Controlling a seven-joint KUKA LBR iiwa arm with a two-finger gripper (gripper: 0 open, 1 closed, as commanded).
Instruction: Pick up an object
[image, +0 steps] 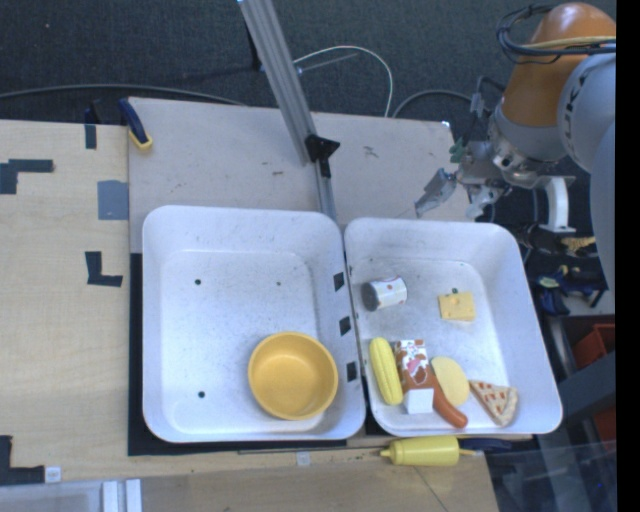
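The jaws (455, 193) hover over the right bin's (520, 300) far edge, their opening impossible to tell, with nothing between them.

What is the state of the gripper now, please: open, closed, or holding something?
Gripper: fingers look spread open, holding nothing; it hangs above the far rim of the right shallow white bin.

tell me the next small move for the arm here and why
Probably bring the gripper forward and down over the right bin. It sits above the bin's far rim with nothing held, while the toy items, such as the cheese slice and the small can, lie inside, with the cheese slice standing apart from the others.
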